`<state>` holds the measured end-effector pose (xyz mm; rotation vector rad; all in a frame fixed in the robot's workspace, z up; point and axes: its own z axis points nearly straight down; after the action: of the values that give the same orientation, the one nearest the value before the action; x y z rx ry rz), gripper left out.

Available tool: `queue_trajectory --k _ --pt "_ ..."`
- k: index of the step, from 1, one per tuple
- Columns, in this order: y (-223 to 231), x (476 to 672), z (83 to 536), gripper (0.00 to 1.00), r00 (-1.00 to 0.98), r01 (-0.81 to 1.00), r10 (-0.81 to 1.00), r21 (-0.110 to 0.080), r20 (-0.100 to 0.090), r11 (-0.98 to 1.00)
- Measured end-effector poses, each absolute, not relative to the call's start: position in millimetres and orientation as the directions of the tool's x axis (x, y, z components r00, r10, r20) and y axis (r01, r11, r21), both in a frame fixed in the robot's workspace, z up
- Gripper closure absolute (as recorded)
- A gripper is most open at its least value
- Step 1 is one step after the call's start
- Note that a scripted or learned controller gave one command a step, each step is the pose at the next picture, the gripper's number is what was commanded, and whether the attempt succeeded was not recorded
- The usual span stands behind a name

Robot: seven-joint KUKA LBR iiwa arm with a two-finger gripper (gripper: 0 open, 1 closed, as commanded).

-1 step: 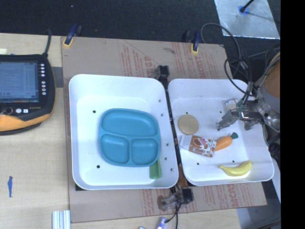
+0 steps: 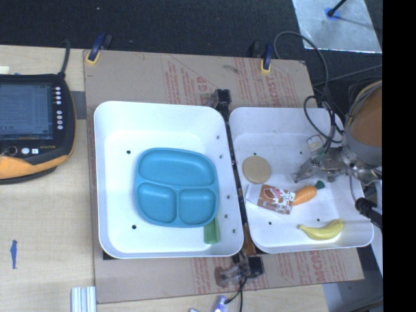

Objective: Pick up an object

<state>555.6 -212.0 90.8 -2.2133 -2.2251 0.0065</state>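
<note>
While the arm reaches in from the right, this is how stuff sits, all placed relative to the carrot:

Carrot (image 2: pixel 305 195): orange, lying tilted on the floor of the right bin (image 2: pixel 273 119), not lifted.
Gripper (image 2: pixel 311 171): just above and a bit right of the carrot, low over that bin; metal fingers (image 2: pixel 303 173) point left and look spread, with nothing between them.
Packet (image 2: pixel 275 199): touching the carrot's left end, red and white, flat.
Disc (image 2: pixel 257 169): up-left of the carrot, tan and round, beyond the packet.
Banana (image 2: pixel 321 230): below the carrot, yellow, near the bin's front wall, apart from it.
Plate (image 2: pixel 176 186): well left of the carrot, blue with three sections, in the left bin (image 2: pixel 114 174).
Green block (image 2: pixel 211 231): left of the carrot too, at the plate's lower right corner.
Tablet (image 2: pixel 29 125): far left of the carrot, on the bench outside the bins.
</note>
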Motion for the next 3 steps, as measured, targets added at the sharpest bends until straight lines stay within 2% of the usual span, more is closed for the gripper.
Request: queue_trajectory --k 1,3 --pt "-211.8 656.9 149.8 0.00 -0.003 1.000 1.000 0.000 0.000 0.003" --pt "-211.6 656.5 155.4 0.00 -0.006 1.000 1.000 -0.001 0.000 0.006"
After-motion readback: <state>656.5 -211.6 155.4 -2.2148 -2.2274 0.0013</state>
